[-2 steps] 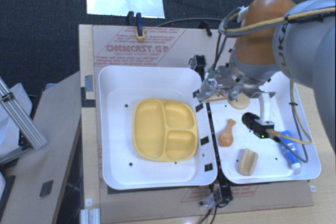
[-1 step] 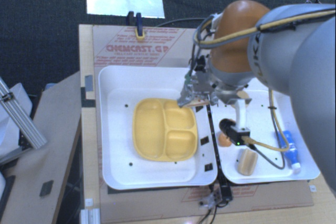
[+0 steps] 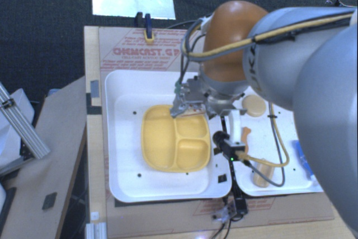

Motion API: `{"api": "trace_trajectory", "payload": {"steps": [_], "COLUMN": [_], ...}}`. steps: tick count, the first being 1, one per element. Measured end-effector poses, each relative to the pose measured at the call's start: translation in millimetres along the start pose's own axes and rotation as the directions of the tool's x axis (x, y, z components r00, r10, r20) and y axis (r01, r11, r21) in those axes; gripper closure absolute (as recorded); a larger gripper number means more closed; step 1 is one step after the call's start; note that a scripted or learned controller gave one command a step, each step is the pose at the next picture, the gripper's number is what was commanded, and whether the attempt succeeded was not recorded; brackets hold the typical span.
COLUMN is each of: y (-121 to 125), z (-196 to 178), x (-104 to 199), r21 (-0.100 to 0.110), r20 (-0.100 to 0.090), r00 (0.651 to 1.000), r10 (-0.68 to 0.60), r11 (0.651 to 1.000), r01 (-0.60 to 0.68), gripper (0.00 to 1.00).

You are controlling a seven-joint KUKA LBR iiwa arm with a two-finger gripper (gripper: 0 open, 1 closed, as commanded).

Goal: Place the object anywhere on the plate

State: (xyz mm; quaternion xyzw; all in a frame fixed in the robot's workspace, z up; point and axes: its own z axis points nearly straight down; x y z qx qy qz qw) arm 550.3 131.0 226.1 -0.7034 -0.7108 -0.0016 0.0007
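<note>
Plate (image 3: 175, 139) is the landmark to start from: a yellow, sectioned dish lying flat in the left bin (image 3: 126, 103), slightly toward that bin's right wall, with one big compartment on its left side and two smaller ones on its right. All three compartments look bare. Which object is meant for it cannot be told for certain; nothing shows beneath the tool (image 3: 180, 107), and whether anything is carried there is hidden by the wrist.

Candidates lie in the right bin (image 3: 291, 120), across the divider from the plate: a pale round disc (image 3: 254, 105) near that bin's far left corner, a small orange piece (image 3: 245, 135) just beside the divider, a tan cylinder-like piece (image 3: 260, 176) near the front edge, and a blue item (image 3: 302, 158) partly hidden under the arm.

The tool hangs over the plate's far edge, at about the middle of that rim, with the arm (image 3: 302, 64) and its orange band (image 3: 229, 42) reaching in from the right bin's side. I cannot tell whether it is spread or closed, as the wrist housing blocks that part.

So the deciding relation, as I judge it, is this: the tool is already above the plate, while the loose things lie to its right, past the divider. If something is carried, only a short drop toward the plate's near side is needed; if not, the arm must go right first.
</note>
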Motion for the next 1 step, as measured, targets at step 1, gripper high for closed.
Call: {"api": "trace_trajectory", "payload": {"steps": [1], "y": [0.7], "z": [0.5], "x": [-3.9], "r21": [0.000], "r20": [0.003], "r00": [1.000], "r10": [0.007], "r11": [1.000], "r01": [-0.007], "gripper": [0.00]}}
